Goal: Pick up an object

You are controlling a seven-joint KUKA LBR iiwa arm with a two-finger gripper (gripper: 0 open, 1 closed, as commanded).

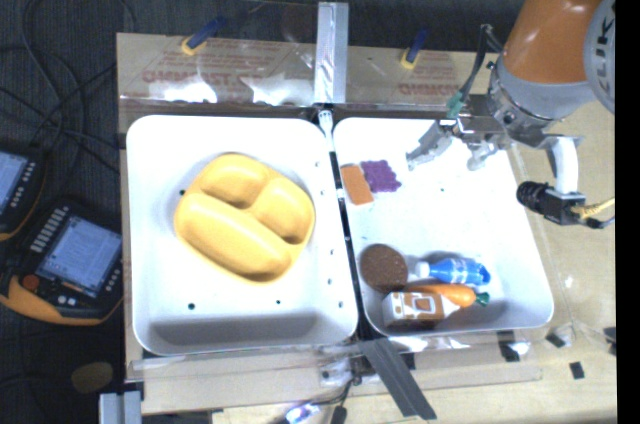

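My gripper [452, 150] hangs open over the back of the right bin [500, 212], with nothing between its fingers. A purple piece [380, 176] and an orange block [355, 183] lie just left of it near the bin's divider. At the front of the same bin sit a brown round disc [383, 265], a blue and white bottle [452, 270] and an orange bottle [432, 302] lying on its side. A big yellow bread-like object [243, 215] lies across the middle of the left bin [160, 312].
The orange and grey arm [555, 32] reaches in from the upper right. Two handheld devices with screens [70, 257] and black cables lie on the floor to the left. Clips [203, 34] hold plastic sheeting behind the bins.
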